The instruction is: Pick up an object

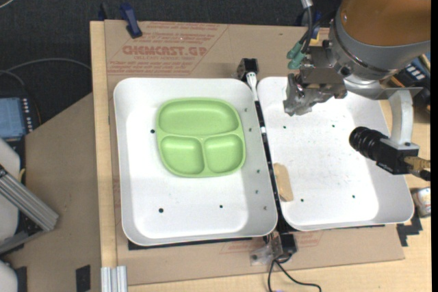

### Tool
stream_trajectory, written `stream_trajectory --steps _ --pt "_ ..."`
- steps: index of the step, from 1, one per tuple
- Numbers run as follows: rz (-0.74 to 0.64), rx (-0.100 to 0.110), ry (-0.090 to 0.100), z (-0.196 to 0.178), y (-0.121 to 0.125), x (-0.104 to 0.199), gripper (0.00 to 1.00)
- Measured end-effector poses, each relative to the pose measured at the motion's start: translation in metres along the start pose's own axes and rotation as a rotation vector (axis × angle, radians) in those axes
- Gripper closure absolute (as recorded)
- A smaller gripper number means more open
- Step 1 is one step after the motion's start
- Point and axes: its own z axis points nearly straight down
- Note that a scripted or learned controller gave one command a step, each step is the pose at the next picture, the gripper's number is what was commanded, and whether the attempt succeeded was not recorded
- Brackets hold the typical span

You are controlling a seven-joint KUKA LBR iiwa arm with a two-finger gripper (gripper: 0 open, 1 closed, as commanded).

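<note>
You see a cardboard-covered bench (pixel 171 44) with red print along its far part, standing on dark carpet. A blue clip (pixel 130 19) sits at the bench's far left corner, and cables trail over the floor at the left. Two shallow white bins lie side by side on the bench, touching along their inner rims.

The left bin (pixel 137 202) holds the green divided plate (pixel 200 137), the only loose object visible for the task. It lies flat, slightly far of the bin's centre, with one wide compartment on its far side and two smaller ones on its near side.

The right bin (pixel 328 195) has a speckled floor. A tan strip (pixel 282 182) lies on its left rim, beside the seam between the bins. A black cylindrical part (pixel 373 143) on a white bracket overhangs the bin's right side.

The arm (pixel 387 3), grey with an orange band, enters from the far right. Its gripper (pixel 300 104) hangs over the far left corner of the right bin, well apart from the plate. You cannot tell from this view how the claw is set; nothing can be seen held in it.
</note>
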Motion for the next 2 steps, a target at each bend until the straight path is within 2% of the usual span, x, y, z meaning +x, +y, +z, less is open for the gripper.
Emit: stream_trajectory --steps 1,2 --pt "-0.001 -0.002 0.001 -0.058 0.0 0.014 1.0" --pt "-0.001 0.014 -0.002 -0.001 -0.001 0.028 1.0"
